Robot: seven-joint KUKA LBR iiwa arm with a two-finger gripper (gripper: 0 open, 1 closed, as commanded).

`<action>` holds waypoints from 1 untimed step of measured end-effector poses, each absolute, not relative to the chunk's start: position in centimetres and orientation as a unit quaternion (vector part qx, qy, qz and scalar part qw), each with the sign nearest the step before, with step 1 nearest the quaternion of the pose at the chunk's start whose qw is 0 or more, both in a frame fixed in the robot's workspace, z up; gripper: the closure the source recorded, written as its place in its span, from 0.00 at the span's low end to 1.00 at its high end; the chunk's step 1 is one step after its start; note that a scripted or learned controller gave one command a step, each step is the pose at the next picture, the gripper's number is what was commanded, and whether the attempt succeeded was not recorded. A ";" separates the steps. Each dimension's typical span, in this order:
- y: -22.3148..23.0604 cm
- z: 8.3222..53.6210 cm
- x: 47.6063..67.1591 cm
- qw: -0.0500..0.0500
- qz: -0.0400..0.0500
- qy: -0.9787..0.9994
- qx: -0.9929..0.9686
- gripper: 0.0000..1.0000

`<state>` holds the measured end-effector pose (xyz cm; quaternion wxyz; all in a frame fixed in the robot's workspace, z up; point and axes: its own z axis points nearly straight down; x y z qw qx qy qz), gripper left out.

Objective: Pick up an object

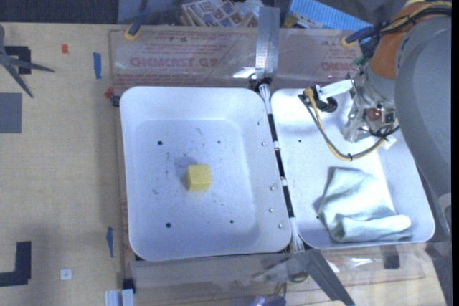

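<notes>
While the gripper (366, 127) hangs over the far part of the right bin (301, 154), its hold cannot be told; a white cloth (358, 208) lies near of it, and a yellow block (199, 178) sits well left in the left bin (143, 111).

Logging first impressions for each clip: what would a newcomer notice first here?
A small yellow block sits alone near the middle of the left bin. In the right bin, a crumpled white cloth lies toward the near side, and the grey arm's gripper hangs over that bin's far end, apart from the cloth.
</notes>
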<state>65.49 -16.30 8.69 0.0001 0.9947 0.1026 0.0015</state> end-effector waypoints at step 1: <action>-18.6 10.5 62.9 -0.001 -0.001 0.100 0.995 1.00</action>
